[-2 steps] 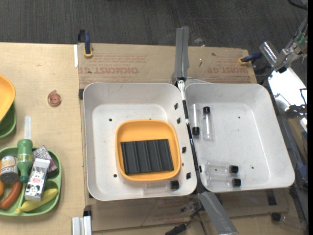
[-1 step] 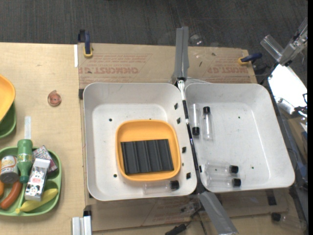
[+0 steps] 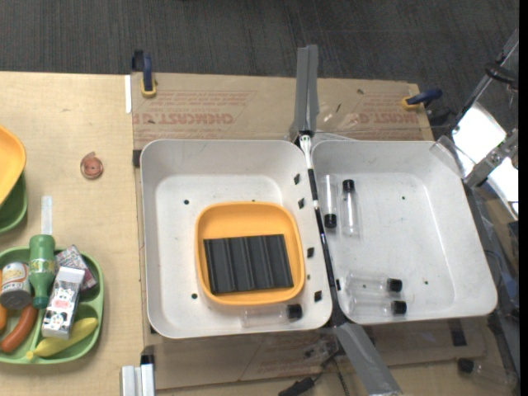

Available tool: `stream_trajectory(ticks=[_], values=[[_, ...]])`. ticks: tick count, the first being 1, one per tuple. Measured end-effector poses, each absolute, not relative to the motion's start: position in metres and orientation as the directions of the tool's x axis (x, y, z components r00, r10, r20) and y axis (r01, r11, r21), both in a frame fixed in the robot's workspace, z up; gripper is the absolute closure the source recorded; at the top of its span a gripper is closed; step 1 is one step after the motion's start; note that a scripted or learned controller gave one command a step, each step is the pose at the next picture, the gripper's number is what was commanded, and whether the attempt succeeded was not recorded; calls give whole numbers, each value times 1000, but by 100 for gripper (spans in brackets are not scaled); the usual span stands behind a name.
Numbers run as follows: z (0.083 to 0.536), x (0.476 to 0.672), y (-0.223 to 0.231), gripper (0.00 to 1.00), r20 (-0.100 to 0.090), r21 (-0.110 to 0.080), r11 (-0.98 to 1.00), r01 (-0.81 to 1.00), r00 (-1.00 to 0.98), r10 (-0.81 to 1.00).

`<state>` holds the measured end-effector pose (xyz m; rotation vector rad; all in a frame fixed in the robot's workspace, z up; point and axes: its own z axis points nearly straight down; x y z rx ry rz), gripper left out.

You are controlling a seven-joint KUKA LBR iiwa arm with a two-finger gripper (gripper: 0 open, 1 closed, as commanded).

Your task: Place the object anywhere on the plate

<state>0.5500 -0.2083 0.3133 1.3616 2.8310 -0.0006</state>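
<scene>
1. Orange plate [image 3: 247, 214] in left bin [image 3: 165, 221]; dark ridged block [image 3: 249, 264] already lying on it, long axis across the bin.
2. Clear black-capped vials [image 3: 349, 206] loose in right bin [image 3: 445, 221], two lying near-to-far by the divider and two more crosswise at the near edge.
3. Arm [image 3: 487, 143] at right edge, well apart from the plate; gripper open or closed: cannot tell.
4. Judged: if a vial is the object, carry runs leftward over the divider.

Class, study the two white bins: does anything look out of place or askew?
One clear vial lies on the left bin's floor below the orange plate, apart from the four vials scattered in the right bin. A dark ridged block sits slightly tilted on the plate.
</scene>
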Motion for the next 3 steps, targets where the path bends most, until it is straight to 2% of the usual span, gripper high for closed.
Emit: stream_trajectory(ticks=[1, 2, 3], values=[[403, 634, -222, 100, -4, 1, 752, 660, -752, 660], [228, 537, -210, 100, -1, 1, 846, 533, -846, 533], [270, 619, -222, 100, -5, 1, 894, 448, -894, 448]])
